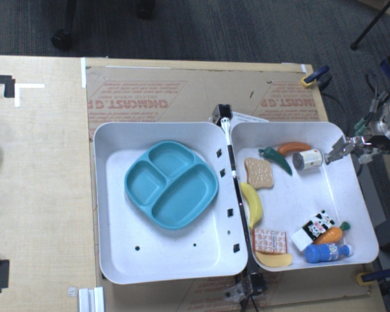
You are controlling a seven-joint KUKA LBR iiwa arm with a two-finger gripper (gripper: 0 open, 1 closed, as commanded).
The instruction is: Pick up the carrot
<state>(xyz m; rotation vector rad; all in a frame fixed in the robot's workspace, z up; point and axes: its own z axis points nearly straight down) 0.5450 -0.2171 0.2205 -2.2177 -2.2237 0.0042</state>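
Two white bins are seen side by side on the tabletop (39,174). In the left bin (110,252) a blue divided plate (171,184) is laid near the centre. In the right bin (351,200) the carrot (331,234) is found toward five o'clock, its green top pointing to two o'clock; it is lodged just beside a black-and-white carton (314,229) and touching a blue bottle (326,253) at its six o'clock side. A second orange vegetable with a green stalk (287,151) is placed at twelve o'clock, next to a small grey can (307,159). A slice of bread (259,173), a banana (251,203) and a red-and-white packet (270,241) are ranged along the bin's nine o'clock side. The gripper (341,149) is positioned at the bin's two o'clock rim, well apart from the carrot; whether the jaws are parted or closed cannot be told, and nothing is seen between them.
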